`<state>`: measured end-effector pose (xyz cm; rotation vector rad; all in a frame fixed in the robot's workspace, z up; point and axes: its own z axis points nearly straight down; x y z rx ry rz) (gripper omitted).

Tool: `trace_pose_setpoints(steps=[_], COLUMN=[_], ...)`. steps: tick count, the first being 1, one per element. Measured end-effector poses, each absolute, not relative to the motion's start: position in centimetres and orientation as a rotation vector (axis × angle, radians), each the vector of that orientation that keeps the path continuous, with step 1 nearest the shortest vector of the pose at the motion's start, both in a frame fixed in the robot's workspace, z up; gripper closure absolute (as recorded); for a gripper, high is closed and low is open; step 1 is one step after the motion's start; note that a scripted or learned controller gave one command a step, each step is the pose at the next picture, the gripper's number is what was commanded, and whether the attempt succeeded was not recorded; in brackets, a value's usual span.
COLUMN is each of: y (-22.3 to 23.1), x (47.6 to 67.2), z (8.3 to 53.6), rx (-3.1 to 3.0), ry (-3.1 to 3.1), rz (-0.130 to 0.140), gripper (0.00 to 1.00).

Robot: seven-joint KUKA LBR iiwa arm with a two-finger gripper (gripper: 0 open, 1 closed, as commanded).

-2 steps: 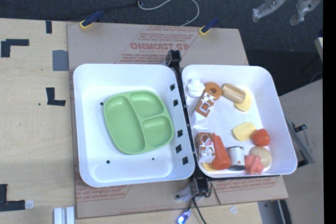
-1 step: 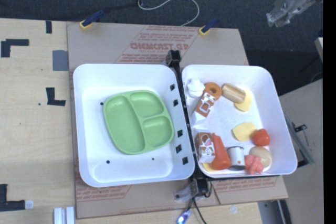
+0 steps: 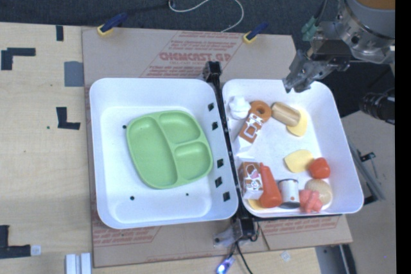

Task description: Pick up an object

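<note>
Pincer (image 3: 299,83) hangs over right bin's (image 3: 342,138) far rim, nothing visibly held; finger spread unclear. Toy food crowds right bin: bread roll (image 3: 286,114) nearest pincer, tomato (image 3: 320,168) near right wall. Bare floor mid-bin. Left bin (image 3: 106,157) holds green divided plate (image 3: 169,149), open margin around.

The left bin (image 3: 106,138) holds a green divided plate (image 3: 169,148), lying flat near its centre. The right bin (image 3: 340,138) holds assorted toy food: a small white item (image 3: 238,105) by the divider, a brown doughnut (image 3: 260,108), a bread roll (image 3: 286,114), a yellow piece (image 3: 298,160), a red tomato-like item (image 3: 319,168), a red bottle (image 3: 268,189), a small can (image 3: 289,190) and a carton (image 3: 251,129). The end effector (image 3: 299,82) hangs over the far edge of the right bin, nothing seen between its fingers. Both bins rest on cardboard (image 3: 186,51) on the surface (image 3: 38,138).
</note>
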<state>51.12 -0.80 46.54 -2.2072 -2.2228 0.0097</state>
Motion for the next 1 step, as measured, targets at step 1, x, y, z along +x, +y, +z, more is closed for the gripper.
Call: trace_pose_setpoints(steps=[1], y=[7.46], x=[48.22], z=[49.64], rx=[-2.21], ry=[-2.233], rz=[-0.003], gripper=[1.0])
